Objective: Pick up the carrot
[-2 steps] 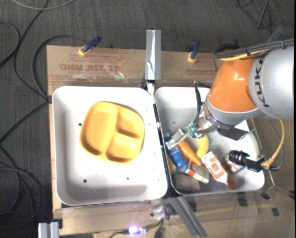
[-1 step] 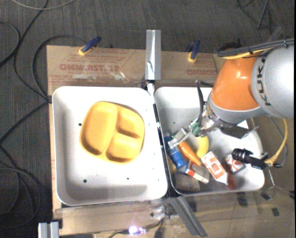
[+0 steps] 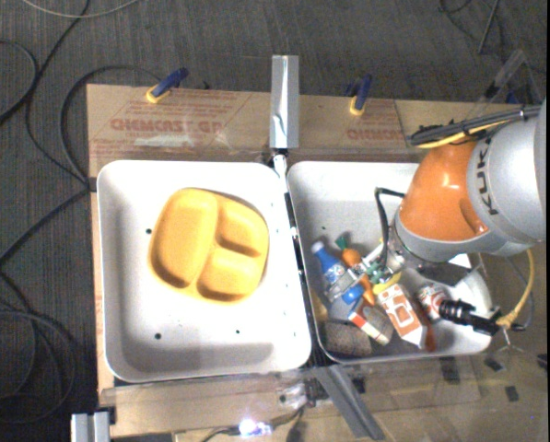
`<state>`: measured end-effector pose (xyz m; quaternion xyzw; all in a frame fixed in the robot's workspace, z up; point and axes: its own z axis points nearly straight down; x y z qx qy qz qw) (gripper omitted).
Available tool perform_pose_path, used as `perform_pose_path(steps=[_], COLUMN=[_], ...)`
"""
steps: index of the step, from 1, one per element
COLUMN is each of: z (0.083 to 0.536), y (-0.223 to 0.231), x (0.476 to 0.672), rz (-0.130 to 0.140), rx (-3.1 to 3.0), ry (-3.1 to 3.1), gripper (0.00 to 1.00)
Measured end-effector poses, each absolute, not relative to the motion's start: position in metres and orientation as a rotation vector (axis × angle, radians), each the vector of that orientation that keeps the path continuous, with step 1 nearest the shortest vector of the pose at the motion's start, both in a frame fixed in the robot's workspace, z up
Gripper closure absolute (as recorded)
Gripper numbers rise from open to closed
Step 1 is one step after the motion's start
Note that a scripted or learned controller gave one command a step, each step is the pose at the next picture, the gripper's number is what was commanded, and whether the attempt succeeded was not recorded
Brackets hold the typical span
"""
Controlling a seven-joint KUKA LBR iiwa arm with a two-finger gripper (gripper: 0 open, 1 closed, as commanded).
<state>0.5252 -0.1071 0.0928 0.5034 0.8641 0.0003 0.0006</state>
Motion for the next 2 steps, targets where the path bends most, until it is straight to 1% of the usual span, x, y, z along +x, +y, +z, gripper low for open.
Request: perform_pose_path(steps=[1,2], z=[0.103,0.183], y=[-0.107,-0.068], x=[0.526,0.544], rz=[0.003,-0.004], rx=[1.581,1.954], ry=[2.712,2.462], gripper=[1.0,1.0])
